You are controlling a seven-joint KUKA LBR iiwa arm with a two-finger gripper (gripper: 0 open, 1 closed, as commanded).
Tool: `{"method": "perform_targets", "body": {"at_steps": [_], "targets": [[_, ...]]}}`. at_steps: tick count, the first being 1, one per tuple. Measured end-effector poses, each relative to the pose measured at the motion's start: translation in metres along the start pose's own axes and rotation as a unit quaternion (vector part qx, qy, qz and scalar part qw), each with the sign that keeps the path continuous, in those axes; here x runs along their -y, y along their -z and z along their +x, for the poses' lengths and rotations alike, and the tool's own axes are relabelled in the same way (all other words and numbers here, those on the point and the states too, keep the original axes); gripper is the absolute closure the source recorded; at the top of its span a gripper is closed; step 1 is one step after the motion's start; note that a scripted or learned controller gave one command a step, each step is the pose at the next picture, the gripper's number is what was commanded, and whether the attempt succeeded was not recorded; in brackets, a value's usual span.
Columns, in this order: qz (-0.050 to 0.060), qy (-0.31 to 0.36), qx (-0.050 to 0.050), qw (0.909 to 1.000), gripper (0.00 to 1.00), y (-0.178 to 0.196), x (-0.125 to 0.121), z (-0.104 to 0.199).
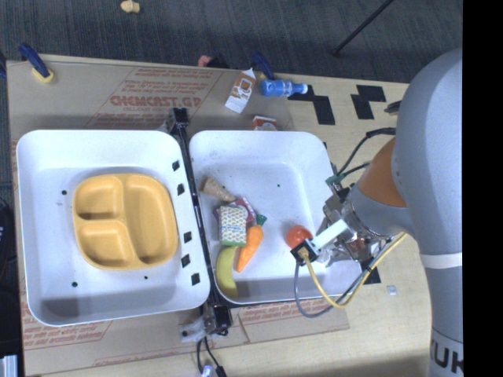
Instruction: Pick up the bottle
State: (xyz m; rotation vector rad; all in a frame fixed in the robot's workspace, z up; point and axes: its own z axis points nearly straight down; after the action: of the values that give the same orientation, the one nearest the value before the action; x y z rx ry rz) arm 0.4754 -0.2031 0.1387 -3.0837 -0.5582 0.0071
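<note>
A small blue bottle (280, 89) lies on its side on the cardboard behind the right bin (267, 144), outside both bins. My gripper (343, 232) hangs low over the right bin's right rim, far from that bottle. A red tomato-like ball (298, 235) sits just left of the gripper. The wrist and arm hide much of the gripper.
The right bin's left half holds a tan piece (214, 186), a green checkered packet (233, 225), a carrot (250, 247) and a banana (225, 272). A yellow divided plate (124, 219) lies in the left bin (39, 155). Small cartons (240, 91) lie near the bottle.
</note>
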Motion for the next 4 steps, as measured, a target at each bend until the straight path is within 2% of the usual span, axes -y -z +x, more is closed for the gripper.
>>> {"method": "perform_targets", "body": {"at_steps": [1,2,3,4], "targets": [[-0.001,-0.075,-0.001,0.9972,1.00,0.041,-0.007,-0.002],[-0.002,-0.075,-0.001,0.9972,1.00,0.055,-0.007,-0.002],[0.000,-0.042,0.000,0.9991,1.00,0.049,0.017,0.007],[-0.002,-0.075,-0.001,0.9972,1.00,0.054,-0.004,-0.001]]}}
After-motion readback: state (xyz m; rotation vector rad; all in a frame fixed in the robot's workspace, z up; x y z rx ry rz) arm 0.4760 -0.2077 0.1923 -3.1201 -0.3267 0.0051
